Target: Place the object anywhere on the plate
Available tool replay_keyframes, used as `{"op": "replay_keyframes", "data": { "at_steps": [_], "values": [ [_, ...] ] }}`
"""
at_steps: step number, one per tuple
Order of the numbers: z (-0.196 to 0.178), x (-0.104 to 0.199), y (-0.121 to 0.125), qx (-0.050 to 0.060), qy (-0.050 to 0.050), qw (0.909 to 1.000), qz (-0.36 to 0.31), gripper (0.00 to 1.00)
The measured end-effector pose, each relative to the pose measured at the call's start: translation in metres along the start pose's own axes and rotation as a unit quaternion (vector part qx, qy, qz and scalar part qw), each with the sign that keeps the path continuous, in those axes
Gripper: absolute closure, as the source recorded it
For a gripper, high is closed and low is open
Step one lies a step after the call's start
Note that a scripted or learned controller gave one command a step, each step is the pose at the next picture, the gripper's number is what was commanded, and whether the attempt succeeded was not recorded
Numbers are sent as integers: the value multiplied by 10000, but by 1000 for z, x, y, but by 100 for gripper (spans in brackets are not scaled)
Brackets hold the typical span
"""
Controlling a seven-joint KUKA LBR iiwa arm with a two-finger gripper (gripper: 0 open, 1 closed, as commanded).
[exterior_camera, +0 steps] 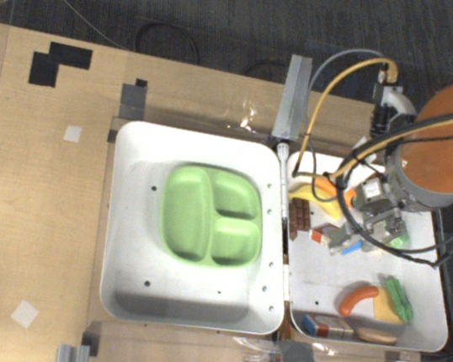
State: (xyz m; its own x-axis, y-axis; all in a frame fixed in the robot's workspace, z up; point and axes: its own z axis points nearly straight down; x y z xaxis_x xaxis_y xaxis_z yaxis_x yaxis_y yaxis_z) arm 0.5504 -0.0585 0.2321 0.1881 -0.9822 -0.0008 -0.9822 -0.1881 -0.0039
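Over the right white bin [430, 323], the grey two-finger claw [352, 236] is seen low among small toy foods; whether it is parted or closed on anything cannot be told. The picking step is judged to be in hand. A grey-and-blue oblong piece [345, 242] just under the claw is taken as the likely object, its long axis slanting up toward the right. A lift and leftward carry to the green divided plastic plate [210, 214] is called for next.

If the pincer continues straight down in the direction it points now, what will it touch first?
Probably the small grey piece lying on the right bin's floor, just below the pincer. Depth is unclear from this slanted view, so the blue piece beside it is possible too.
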Motion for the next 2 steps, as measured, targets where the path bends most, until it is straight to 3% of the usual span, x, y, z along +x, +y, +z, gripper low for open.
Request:
{"op": "replay_keyframes", "data": {
  "at_steps": [1, 2],
  "values": [
    [50, -49, -28, -13, -23, 9996, -276, 100],
    [50, -47, -28, -8, -15, 9996, -268, 0]
  ]
}}
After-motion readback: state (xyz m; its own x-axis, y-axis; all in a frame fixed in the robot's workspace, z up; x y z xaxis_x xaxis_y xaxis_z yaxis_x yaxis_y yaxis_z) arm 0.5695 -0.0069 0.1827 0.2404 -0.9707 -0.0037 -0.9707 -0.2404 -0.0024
